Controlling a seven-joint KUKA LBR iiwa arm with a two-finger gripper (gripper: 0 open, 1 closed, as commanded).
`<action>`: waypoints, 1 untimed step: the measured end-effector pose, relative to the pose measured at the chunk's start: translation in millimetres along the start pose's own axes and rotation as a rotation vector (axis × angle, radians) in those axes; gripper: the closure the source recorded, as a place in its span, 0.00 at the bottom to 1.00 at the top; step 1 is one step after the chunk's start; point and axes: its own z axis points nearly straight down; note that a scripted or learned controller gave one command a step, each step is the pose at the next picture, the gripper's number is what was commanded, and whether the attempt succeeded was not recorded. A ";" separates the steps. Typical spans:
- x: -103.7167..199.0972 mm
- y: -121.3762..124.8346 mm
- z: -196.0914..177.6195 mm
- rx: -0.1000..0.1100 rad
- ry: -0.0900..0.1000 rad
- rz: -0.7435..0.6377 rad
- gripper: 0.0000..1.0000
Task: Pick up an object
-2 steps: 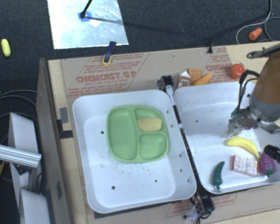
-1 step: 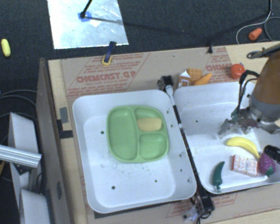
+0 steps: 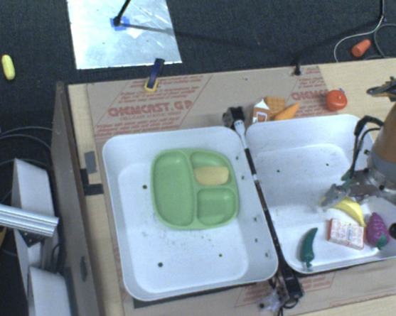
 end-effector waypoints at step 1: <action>-21.9 49.2 -73.3 -0.014 -0.005 -0.007 0.00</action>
